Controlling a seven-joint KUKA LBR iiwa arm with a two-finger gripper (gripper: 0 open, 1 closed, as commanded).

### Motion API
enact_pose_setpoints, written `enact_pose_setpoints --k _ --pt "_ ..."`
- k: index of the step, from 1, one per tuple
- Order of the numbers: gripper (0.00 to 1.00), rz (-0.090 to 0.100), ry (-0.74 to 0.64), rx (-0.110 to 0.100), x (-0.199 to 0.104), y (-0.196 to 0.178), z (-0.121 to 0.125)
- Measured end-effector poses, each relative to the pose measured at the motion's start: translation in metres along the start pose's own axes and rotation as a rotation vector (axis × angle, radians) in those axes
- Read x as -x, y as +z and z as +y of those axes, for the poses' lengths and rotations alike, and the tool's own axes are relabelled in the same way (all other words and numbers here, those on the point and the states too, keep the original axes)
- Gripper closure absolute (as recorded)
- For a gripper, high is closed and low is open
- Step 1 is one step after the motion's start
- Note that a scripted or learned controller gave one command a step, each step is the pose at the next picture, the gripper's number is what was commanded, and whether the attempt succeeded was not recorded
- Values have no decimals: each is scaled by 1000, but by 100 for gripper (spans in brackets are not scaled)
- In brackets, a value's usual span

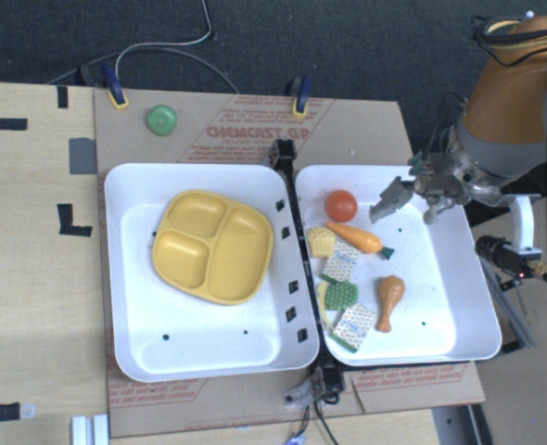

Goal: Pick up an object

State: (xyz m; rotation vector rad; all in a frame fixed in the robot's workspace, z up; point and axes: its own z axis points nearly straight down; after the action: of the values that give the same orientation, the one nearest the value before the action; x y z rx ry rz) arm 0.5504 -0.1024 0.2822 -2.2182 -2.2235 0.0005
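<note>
Grey gripper (411, 204) spread above right bin (459, 276).

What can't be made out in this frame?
- Arm: cut off by the top and right edges.
- Small packets in the right bin: overlapping, print too small to read.
- Floor under the yellow plate in the left bin: covered.
- Carrot: leaf end too small to resolve.

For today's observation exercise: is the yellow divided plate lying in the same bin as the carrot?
No: the yellow divided plate lies in the left bin, while the carrot lies in the right bin.
</note>
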Motion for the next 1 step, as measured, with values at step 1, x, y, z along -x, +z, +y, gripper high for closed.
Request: enact_pose_setpoints --k 1 --pt "0 0 0 -3 -30 85 69"
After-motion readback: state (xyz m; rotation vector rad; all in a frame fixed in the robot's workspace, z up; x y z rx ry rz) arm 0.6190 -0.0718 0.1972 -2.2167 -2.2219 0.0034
